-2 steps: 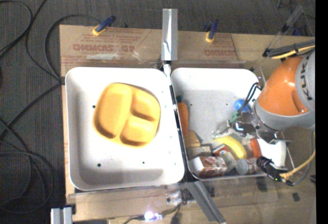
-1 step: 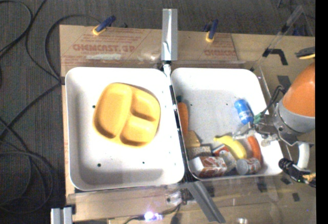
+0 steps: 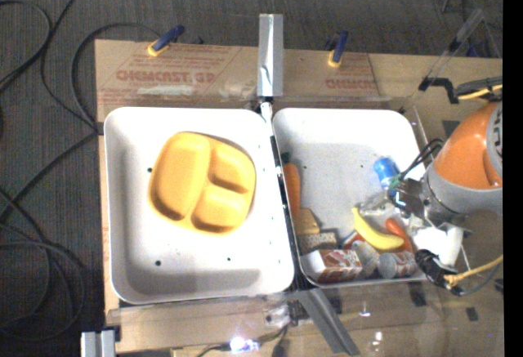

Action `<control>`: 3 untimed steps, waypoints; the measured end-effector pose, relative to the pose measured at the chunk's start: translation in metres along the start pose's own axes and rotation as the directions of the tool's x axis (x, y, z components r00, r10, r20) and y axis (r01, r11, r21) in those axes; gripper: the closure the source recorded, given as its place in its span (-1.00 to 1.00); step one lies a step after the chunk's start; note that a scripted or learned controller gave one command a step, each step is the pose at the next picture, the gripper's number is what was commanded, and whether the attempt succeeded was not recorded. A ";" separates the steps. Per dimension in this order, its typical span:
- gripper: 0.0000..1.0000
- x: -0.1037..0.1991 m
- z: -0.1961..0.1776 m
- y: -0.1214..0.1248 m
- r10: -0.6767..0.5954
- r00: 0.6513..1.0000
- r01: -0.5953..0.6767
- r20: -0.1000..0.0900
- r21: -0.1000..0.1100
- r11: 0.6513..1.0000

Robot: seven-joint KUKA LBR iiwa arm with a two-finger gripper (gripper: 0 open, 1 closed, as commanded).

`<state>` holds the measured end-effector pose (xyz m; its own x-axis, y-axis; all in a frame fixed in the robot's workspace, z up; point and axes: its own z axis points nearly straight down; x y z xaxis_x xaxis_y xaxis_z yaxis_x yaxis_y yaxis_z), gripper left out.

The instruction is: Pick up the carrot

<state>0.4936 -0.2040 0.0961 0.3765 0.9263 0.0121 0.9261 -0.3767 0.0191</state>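
The carrot [image 3: 292,186] is a long orange piece lying along the left wall of the right bin [image 3: 343,131], pointing toward the back. My gripper [image 3: 398,204] hangs low over the right side of that bin, just above a yellow banana [image 3: 377,234] and beside a blue bottle [image 3: 384,168]. It is about a hand's width to the right of the carrot and not touching it. The arm's orange band [image 3: 470,158] covers the bin's right rim.
The left bin [image 3: 122,265] holds a yellow divided plate [image 3: 203,181]. In the right bin's front lie a brown bread-like item [image 3: 307,221], a small red-and-white box [image 3: 337,260] and a can [image 3: 394,265]. A small red-orange piece [image 3: 395,226] sits by the banana.
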 end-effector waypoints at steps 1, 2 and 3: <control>-1.00 0.040 0.007 -0.022 0.525 0.851 -0.525 0.014 -0.005 0.851; 1.00 0.040 -0.003 -0.022 0.524 0.852 -0.524 0.016 -0.004 0.852; 1.00 0.073 0.002 -0.039 0.455 0.890 -0.455 0.021 0.002 0.891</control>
<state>0.4850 -0.1212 0.0943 0.7569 0.6535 -0.0011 0.6535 -0.7569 0.0092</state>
